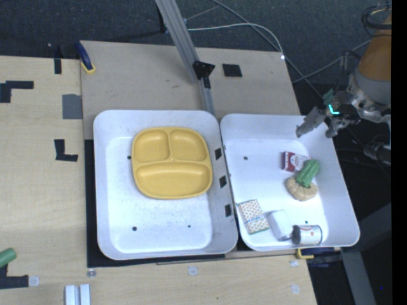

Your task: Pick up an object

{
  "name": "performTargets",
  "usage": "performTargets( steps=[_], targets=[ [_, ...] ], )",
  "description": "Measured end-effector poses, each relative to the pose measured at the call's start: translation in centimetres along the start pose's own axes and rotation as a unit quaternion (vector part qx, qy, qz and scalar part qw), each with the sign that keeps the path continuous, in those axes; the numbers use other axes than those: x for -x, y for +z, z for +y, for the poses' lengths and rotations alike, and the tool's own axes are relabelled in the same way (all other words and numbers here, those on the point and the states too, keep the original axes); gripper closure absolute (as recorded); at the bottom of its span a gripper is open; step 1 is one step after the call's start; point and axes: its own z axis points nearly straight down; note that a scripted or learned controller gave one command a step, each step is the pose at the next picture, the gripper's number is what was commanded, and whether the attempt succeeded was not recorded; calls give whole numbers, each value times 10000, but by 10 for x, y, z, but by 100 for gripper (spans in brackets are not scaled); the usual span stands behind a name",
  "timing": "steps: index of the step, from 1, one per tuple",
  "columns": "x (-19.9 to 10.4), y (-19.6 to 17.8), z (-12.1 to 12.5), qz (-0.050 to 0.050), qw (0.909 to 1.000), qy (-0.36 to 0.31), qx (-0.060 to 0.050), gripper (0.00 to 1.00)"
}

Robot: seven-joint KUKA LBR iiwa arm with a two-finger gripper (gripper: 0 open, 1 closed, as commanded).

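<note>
Over the upper right edge of the right bin [331, 170], the gripper [321, 124] hangs in the camera view; its two dark fingers [308, 124] stand a little apart, with nothing between them and nothing touching them; the grey wrist and orange band of the arm [375, 62] sit behind it at the right edge of the view.

Below the gripper, along the bin's right half, lie the things to be picked; a small red-and-white carton [291, 161] rests nearest the fingers, well apart from them; just beside it on the right a green piece [308, 171] lies tilted, its lower end touching a beige lump [301, 189]; nearer the front wall lie a patterned square packet [252, 215], a grey-white flat piece [278, 223] next to it, and a small white cylinder with a red band [307, 235] lying on its side close to the front right corner.

The left bin [111, 170] holds a yellow divided plate [172, 162], set in the bin's upper half, with three compartments, two small ones above and one long one below; nothing lies in them.

Outside the bins, a grey metal rail [184, 40] runs diagonally down toward the gap between them; a small green thing [6, 257] lies at the bench's left edge.
</note>
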Motion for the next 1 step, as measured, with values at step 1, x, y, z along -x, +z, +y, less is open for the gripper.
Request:
performTargets(
  steps=[1],
  targets=[
    [0,-1,1,-4,10000,-3,15,0]
  ],
)
